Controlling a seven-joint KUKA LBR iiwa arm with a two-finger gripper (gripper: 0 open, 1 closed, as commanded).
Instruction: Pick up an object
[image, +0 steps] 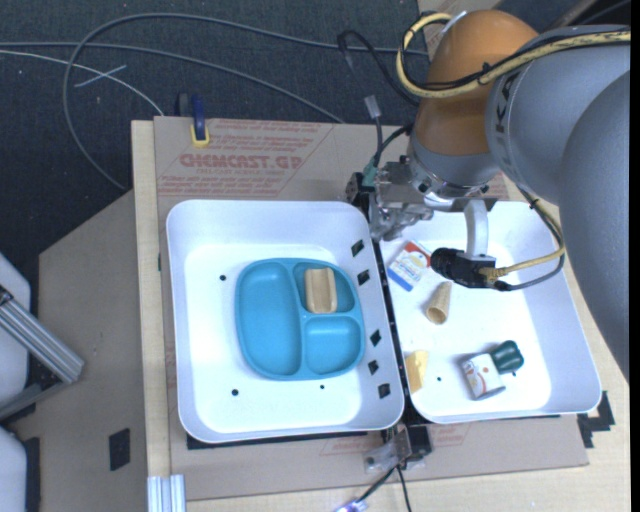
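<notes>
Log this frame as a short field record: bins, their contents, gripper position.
left bin: blue tray with a tan block in its upper right compartment
right bin: small carton, cone, yellow piece, red-white box, green item
gripper: over the right bin's upper left corner, beside the divide
held: nothing seen between fingers

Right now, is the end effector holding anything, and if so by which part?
It cannot be told. The end effector sits at the right bin's upper left corner, above the small carton.
</notes>
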